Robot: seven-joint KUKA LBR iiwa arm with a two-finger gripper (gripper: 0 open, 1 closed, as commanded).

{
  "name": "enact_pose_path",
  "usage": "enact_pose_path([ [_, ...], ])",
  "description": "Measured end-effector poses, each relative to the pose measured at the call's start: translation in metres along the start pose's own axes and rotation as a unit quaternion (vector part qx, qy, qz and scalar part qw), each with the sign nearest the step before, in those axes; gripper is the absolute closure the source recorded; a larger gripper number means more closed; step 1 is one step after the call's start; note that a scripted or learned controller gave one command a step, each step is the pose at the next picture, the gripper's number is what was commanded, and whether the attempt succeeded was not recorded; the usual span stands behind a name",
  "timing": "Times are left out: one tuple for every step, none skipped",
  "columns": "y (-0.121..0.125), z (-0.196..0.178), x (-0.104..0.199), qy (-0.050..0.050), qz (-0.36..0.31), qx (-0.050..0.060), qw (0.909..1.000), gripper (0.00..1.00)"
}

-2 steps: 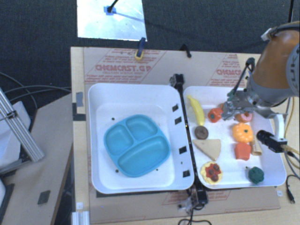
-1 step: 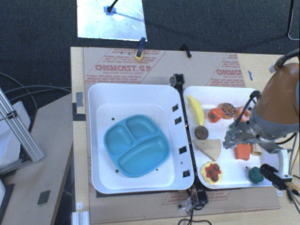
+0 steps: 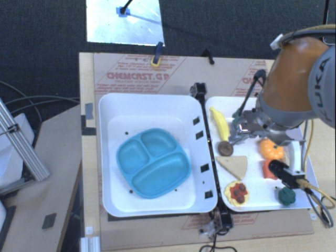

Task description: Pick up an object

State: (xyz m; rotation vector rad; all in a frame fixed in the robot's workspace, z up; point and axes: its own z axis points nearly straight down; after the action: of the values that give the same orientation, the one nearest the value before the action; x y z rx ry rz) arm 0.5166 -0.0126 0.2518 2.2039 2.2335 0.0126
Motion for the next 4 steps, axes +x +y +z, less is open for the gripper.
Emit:
enact_pose_path([
  [-0.031, 0.03, 0.051, 0.0, 0.002, 0.005, 1.0, 1.0],
  [0.007, 0.01, 0.117, 0.0, 0.001, 0.001, 1.0, 1.0],
  [0.032, 0.145, 0.14, 0.001, 0.006, -0.01, 0.9999, 1.0],
  [0.13, 0.126, 0.158, 0.0, 0.004, -0.003, 1.0, 1.0],
])
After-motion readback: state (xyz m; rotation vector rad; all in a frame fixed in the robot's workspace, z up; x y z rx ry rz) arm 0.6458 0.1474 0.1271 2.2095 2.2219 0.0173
